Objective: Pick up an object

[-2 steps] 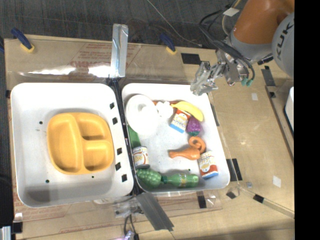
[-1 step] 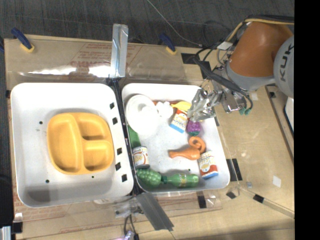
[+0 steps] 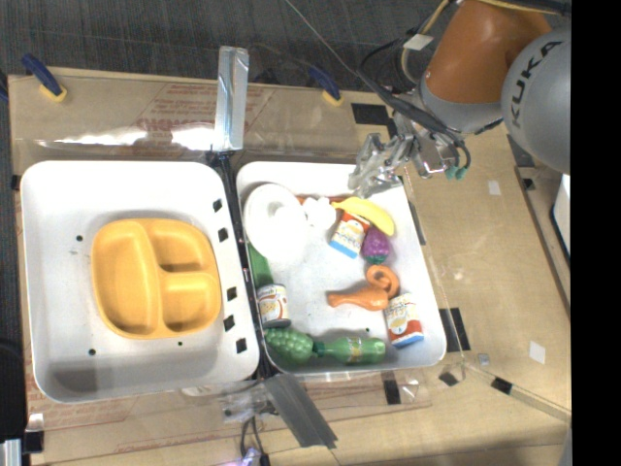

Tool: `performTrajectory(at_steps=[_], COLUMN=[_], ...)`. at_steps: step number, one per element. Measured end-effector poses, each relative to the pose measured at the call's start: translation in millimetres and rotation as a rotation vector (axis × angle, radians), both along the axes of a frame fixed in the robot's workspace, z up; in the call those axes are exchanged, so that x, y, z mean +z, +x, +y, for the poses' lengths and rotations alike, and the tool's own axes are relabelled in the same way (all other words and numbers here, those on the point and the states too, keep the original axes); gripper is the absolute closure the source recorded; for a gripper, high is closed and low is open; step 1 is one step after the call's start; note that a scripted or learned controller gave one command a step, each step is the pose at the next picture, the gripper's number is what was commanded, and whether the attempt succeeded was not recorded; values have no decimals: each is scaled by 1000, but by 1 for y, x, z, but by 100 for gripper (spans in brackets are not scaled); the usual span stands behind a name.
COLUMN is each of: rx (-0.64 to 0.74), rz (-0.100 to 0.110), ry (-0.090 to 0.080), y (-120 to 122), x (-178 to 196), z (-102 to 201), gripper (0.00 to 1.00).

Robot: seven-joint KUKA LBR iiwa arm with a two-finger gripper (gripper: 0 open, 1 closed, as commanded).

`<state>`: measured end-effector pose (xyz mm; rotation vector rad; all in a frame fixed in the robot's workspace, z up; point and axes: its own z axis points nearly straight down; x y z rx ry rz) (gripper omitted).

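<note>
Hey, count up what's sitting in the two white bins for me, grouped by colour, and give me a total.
Yellow: 2, divided tray, banana
White: 1, round dish
Orange: 1, gourd
Purple: 1, grapes
Green: 2, bumpy vegetables
Labelled cans: 3
Total: 10

**Toys heaped in right bin**

Yellow banana [image 3: 370,214] lying flat at 1 o'clock. Purple grapes [image 3: 376,246] just below. Orange gourd [image 3: 365,291] on its side near centre. Small cans [image 3: 403,320] at 4 and 7 o'clock. Green vegetables [image 3: 330,347] along 6 o'clock wall. White cup [image 3: 274,219] at 10 o'clock.
</note>
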<state>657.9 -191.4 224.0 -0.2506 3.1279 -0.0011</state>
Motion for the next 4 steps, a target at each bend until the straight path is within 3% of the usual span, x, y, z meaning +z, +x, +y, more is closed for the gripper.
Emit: performTrajectory(at_steps=[1, 2, 3, 4], rx=[2, 168, 282, 332], rz=[-5, -1, 4, 2], ry=[-2, -2, 0, 1], y=[1, 0, 0, 0], x=[12, 34, -5, -2], z=[0, -17, -16, 40], gripper=[100, 100, 100, 100])
